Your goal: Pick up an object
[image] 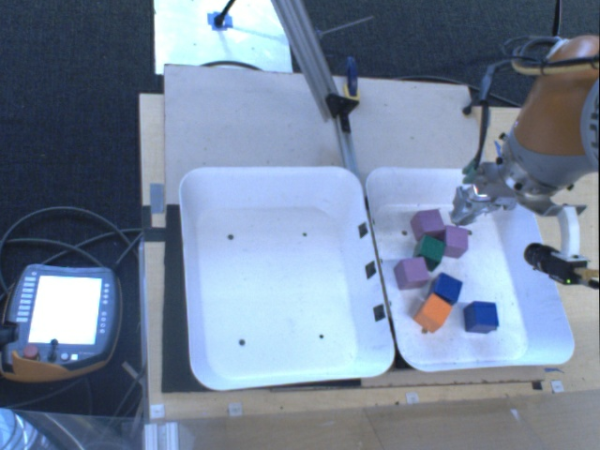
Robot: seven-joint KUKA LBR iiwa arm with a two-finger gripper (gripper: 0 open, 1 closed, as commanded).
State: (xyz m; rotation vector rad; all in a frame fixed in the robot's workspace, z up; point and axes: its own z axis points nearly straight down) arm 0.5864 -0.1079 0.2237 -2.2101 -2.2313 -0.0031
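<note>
Small purple cube (457, 241) lies in right white bin (544, 345), touching green cube (431, 248) | my fingers (466, 204) hover just above it; open or closed, I cannot tell | risk: crowded neighbours; descent could shove cube aside or pinch two

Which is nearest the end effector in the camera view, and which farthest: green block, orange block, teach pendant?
1. Green block, just below-left of the end effector, in the right bin.
2. Orange block, toward that bin's front.
3. Teach pendant, far left, off the bench.
</note>
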